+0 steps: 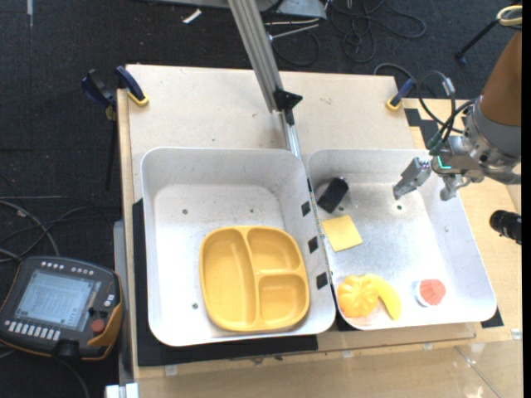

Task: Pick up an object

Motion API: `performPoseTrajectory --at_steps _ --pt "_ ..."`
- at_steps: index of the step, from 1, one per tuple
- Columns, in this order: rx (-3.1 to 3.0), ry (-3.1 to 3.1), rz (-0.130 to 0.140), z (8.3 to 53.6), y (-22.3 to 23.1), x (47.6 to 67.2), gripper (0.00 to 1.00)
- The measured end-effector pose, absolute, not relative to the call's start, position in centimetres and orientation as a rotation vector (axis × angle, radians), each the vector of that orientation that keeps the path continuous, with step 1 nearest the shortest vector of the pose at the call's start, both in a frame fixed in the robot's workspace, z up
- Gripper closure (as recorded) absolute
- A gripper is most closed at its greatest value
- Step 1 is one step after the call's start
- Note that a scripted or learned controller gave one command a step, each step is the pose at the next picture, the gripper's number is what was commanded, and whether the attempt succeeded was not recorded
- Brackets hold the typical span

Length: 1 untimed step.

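Objects for picking lie in the right bin (pixel 465 247), while the left bin (pixel 166 222) beside it carries a big yellow divided plate (pixel 253 278) with three compartments, sitting toward its near right corner. Both white bins rest side by side on a pale bench (pixel 207 106). From the right the grey arm (pixel 498 114) leans in, and its gripper (pixel 430 178) hangs over the far right part of the right bin with its two fingers spread apart and nothing between them. Below it, in that bin, a yellow banana-like toy (pixel 367 296) sits at the near left corner, next to a small round red-and-white piece (pixel 431 291) near the front edge. A flat yellow square (pixel 342 232) lies close to the left wall, and just beyond it a small black block (pixel 332 193), tilted; I can't quite make out what that one is. Off the bench, down on the left, a teach pendant (pixel 58 305) lies on the dark floor
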<state>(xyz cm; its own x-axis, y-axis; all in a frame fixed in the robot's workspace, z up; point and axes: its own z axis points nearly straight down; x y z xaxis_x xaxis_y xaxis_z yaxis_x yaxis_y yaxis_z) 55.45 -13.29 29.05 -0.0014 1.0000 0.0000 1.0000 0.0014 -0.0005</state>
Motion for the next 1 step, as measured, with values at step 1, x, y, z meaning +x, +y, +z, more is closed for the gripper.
performPoseTrajectory --at_steps 1 --pt "-2.218 -2.219 0.005 23.60 -12.24 55.27 0.00"
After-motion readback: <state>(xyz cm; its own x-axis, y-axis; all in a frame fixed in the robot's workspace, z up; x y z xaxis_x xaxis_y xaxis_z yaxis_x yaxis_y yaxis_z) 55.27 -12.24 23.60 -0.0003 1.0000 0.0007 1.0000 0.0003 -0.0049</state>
